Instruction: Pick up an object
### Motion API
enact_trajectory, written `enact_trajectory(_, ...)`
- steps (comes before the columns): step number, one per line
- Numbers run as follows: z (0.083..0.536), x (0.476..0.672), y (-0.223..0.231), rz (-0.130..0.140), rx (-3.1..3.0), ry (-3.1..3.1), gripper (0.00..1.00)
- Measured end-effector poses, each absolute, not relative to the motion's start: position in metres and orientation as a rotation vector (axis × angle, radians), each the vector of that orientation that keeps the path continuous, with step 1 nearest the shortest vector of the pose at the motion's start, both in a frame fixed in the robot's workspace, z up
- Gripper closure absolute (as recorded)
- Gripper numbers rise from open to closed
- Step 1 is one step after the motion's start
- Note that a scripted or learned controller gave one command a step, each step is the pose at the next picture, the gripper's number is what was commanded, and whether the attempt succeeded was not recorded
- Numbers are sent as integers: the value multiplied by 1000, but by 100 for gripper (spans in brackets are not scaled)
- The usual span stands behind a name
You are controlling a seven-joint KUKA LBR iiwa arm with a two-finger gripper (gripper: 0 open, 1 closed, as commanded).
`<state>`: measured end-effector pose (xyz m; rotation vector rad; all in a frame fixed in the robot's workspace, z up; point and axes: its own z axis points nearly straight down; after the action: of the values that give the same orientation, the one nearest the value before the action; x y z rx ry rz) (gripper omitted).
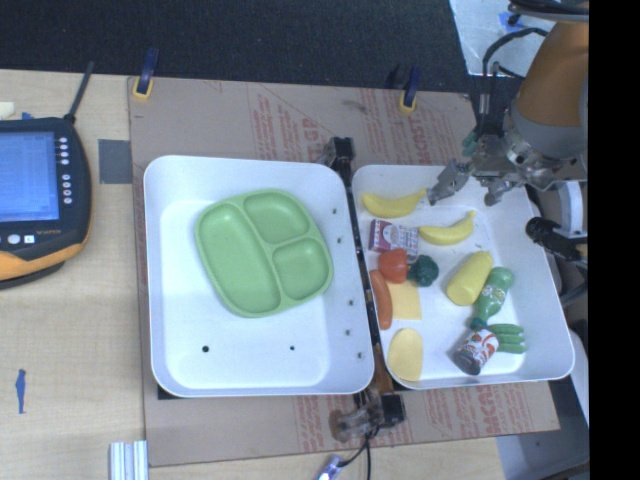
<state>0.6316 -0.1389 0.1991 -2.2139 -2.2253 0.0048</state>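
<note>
The right bin (545, 278) holds several toy foods. Two yellow bananas (393, 205) (447, 231) lie at its far end, with a small red and white packet (393, 236) just in front of them. A red tomato (393, 264), dark green broccoli (424, 270), an orange carrot (381, 298) and a yellow cheese slice (405, 301) sit left of centre. My gripper (469, 190) hangs over the bin's far edge, above and between the two bananas. It is open, with nothing between its fingers.
Further right in that bin lie a yellow oblong piece (468, 276), a green bottle (492, 293), a small can (477, 350), green pods (508, 338) and a pale yellow piece (405, 353). A green divided plate (263, 250) rests in the left bin (175, 358). A control pendant (35, 193) lies far left.
</note>
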Motion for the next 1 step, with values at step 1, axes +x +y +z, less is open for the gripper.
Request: enact_trajectory(1, 111, 568, -105, 4, -2221, -2223, 0)
